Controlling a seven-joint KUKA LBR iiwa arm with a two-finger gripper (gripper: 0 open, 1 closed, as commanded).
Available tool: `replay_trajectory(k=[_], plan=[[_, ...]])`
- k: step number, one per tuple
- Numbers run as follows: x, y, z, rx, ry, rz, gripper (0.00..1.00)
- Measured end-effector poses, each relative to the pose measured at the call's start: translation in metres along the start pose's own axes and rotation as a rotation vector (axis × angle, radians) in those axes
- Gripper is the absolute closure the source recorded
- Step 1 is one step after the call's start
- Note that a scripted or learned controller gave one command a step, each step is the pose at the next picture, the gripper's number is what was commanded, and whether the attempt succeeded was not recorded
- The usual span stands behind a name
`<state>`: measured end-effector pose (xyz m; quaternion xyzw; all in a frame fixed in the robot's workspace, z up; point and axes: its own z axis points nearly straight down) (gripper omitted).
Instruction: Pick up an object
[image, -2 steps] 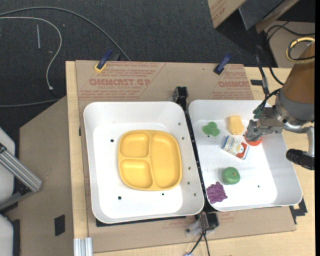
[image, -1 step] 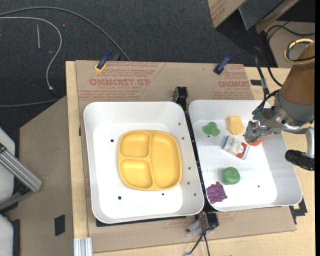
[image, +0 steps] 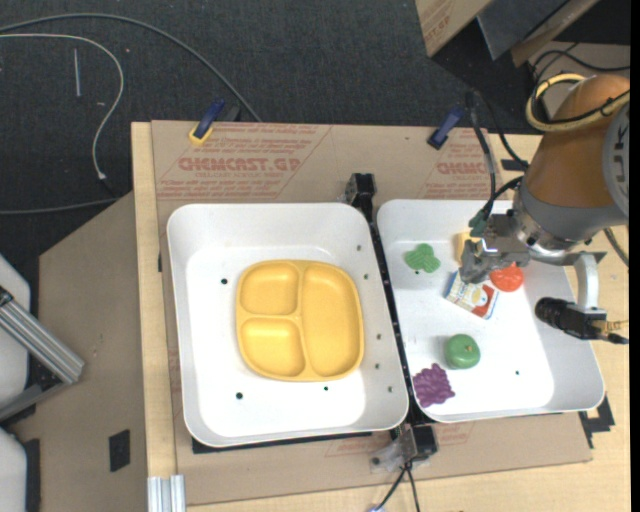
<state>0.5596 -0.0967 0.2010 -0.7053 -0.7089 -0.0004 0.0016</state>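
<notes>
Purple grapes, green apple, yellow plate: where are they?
purple grapes (image: 433, 384), camera view, middle of the bunch
green apple (image: 462, 351), camera view, its top
yellow plate (image: 300, 320), camera view, centre divider

Two white bins (image: 190, 300), one yellow plate (image: 300, 320), five small items (image: 462, 351).

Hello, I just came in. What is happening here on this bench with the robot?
A grey and orange robot arm reaches into the right bin from the right. Its gripper is low over a small white carton, next to a red-orange toy; whether it grips anything cannot be told. Also in that bin lie a green leafy toy, a green apple and purple grapes. The left bin holds a yellow divided plate.
</notes>
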Motion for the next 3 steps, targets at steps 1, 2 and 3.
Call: replay_trajectory(k=[1,2,3], plan=[[0.054,0.019,0.003,-0.003,-0.001,-0.002,1.0],[0.108,0.03,-0.013,-0.004,-0.001,-0.001,1.0],[0.16,0.045,-0.026,-0.005,-0.001,-0.001,1.0]])
